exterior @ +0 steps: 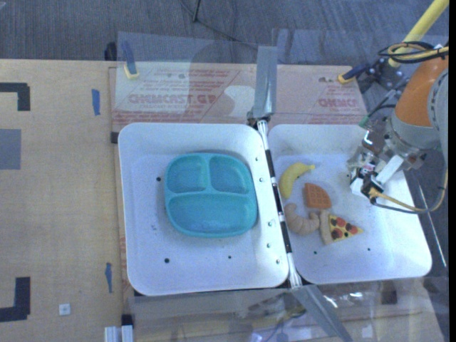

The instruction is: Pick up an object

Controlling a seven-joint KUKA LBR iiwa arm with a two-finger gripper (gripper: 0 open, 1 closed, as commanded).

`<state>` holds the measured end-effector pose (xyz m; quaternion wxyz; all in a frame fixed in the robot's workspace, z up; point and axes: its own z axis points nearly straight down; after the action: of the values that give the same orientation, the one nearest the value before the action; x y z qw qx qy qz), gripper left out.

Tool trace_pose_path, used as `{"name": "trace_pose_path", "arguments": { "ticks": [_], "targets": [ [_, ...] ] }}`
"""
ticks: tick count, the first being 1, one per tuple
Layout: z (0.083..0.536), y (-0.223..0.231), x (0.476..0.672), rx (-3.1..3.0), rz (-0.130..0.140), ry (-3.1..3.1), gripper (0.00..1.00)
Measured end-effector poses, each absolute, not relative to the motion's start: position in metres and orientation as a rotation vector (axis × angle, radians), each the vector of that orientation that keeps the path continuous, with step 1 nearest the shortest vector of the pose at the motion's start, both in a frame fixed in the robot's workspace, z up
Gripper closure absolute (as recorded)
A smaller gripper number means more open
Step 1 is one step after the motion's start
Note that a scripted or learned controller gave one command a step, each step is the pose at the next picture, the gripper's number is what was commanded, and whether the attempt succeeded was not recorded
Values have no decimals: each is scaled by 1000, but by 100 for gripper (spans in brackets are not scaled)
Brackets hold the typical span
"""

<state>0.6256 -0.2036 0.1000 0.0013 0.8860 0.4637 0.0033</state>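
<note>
Gripper [369, 179] hanging over right bin [399, 255], fingers' state hard to tell
Pizza slice [338, 227], lying near the bin's middle, is looking light and stiff; its flat edges are suiting a pinch

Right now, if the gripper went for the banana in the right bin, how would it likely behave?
The banana looks like a small toy, so probably light and rigid. Its curved, smooth-looking body may pivot or slip if pinched off-centre. It lies flat, apart from the neighbouring toys, so tipping seems unlikely.

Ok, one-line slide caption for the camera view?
Pincer hovers in right bin beside banana, croissant, pizza slice; teal plate sits in left bin.
</note>
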Motion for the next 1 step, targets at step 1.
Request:
{"name": "trace_pose_path", "arguments": {
  "ticks": [1],
  "targets": [
    [200,-138,639,2796,-1,1433,100]
  ]
}}
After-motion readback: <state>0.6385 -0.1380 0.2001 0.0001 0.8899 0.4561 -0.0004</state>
